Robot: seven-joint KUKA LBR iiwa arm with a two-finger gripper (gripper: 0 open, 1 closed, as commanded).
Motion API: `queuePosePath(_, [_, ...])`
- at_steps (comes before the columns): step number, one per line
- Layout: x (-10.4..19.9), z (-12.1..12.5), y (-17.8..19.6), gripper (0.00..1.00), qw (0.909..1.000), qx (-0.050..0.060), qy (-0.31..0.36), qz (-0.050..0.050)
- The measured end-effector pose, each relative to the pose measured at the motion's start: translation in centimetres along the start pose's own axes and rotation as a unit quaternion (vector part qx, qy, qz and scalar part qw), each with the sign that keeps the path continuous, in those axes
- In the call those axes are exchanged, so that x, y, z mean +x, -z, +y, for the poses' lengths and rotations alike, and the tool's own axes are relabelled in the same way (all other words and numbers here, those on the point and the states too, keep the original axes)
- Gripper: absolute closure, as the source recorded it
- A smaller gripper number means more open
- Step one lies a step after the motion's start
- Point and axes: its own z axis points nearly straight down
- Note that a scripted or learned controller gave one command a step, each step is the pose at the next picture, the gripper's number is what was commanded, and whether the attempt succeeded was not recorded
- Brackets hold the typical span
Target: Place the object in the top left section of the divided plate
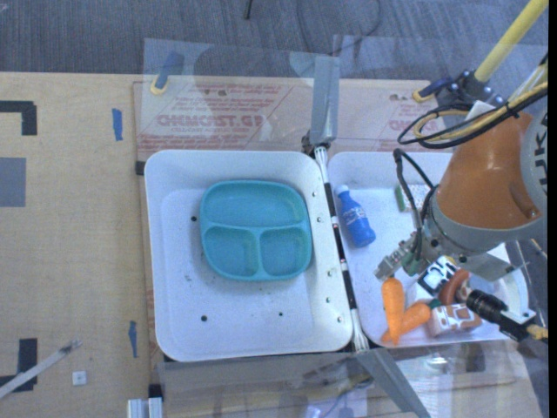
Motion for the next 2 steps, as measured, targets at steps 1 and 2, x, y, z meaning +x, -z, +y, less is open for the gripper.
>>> queuePosePath(1, [2.2, 1.1, 2.7, 1.0, 0.9997, 0.001, -0.026, 0.0])
queuePosePath(2, [2.4, 9.4, -0.1, 1.0, 0.9992, 0.002, -0.04, 0.001])
